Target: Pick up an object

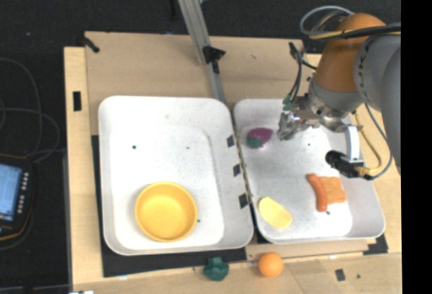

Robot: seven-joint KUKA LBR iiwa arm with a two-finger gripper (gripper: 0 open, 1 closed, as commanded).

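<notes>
the gripper (pixel 289 125) hovers low in the right bin (pixel 368 222), just right of a purple-and-green object (pixel 258 137); a yellow piece (pixel 275 212) and an orange piece (pixel 327 191) lie nearer the front; a yellow bowl (pixel 166 211) sits in the left bin (pixel 121 117).

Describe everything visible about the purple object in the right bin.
The purple object is a small rounded lump, magenta-purple with a green patch on its lower left side, possibly a toy fruit or vegetable. It lies on the floor of the right bin, in the upper left part near the wall dividing the bins. The gripper hangs just to its right; contact cannot be told.
</notes>
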